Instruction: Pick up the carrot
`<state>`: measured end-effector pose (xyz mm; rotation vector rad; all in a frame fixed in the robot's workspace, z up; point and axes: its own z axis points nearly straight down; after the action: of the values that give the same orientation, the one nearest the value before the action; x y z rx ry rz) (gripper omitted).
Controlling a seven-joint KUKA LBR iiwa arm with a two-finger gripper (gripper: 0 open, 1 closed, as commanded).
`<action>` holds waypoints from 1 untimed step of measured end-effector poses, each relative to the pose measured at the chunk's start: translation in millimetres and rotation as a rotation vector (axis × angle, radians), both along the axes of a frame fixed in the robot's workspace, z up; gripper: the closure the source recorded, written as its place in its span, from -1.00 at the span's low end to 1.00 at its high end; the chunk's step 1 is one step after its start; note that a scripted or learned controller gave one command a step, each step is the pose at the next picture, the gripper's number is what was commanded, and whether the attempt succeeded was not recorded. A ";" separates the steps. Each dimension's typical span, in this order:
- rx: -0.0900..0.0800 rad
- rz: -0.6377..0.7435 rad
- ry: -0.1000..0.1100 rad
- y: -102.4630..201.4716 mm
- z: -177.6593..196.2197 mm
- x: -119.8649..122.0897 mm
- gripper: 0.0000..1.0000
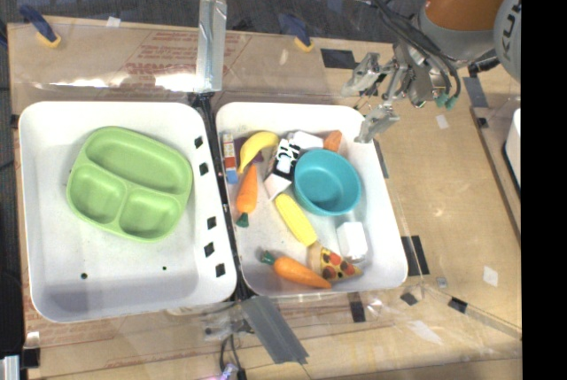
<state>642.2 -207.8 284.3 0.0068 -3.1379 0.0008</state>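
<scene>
Carrot (299,272) lay at right bin's near edge, long axis running left-right, well nearward & left of gripper (383,100); claw state couldn't be told.

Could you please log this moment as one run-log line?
task: pick carrot | gripper: above right bin's far right corner, holding nothing | orange toy carrot: lying near front wall | status: not grasped

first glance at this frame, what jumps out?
The green divided plate, alone in the left bin, and the right bin crowded with toy food around a blue bowl. There, one carrot lies near the front edge; another leans by the left wall beside a banana. The gripper hovers over that bin's back right corner.
</scene>
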 end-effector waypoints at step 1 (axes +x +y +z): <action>-0.001 -0.060 -0.013 33.3 -160.9 -44.0 -1.00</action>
<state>598.2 -174.5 123.3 -0.0876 -3.1493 0.0023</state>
